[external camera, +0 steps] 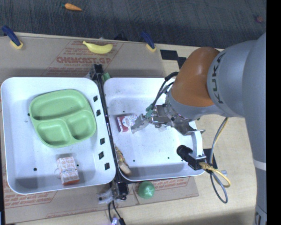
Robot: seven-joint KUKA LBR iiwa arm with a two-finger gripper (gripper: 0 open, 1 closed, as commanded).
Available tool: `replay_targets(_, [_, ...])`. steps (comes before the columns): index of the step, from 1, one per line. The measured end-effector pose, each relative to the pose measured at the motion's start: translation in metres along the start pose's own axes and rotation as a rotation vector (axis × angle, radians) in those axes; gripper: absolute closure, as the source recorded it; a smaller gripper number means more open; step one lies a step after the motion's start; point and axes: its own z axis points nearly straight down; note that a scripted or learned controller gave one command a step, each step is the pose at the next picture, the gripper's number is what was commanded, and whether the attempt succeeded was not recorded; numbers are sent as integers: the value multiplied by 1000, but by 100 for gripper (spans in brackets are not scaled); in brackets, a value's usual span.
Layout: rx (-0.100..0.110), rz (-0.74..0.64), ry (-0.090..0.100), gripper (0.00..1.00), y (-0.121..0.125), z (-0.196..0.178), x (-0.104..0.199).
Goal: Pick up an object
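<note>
A: Two white bins, side by side on desk (234,139). Contents of left bin (9,125)?
B: Green divided tray (61,116); small carton (67,169) near front wall.
A: Right bin (145,86)?
B: Red-and-white packet (125,123) by dividing wall; gripper (141,122) just beside, perhaps touching. Fingers' state: cannot tell.
A: Outside bins?
B: Banana (98,46) behind; green ball (146,190) in front.

red-white packet (124,123), flat, right bin
</note>
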Motion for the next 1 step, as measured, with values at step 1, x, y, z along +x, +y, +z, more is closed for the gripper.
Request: replay_targets(1, [-1, 0, 2, 0, 97, 17, -35])
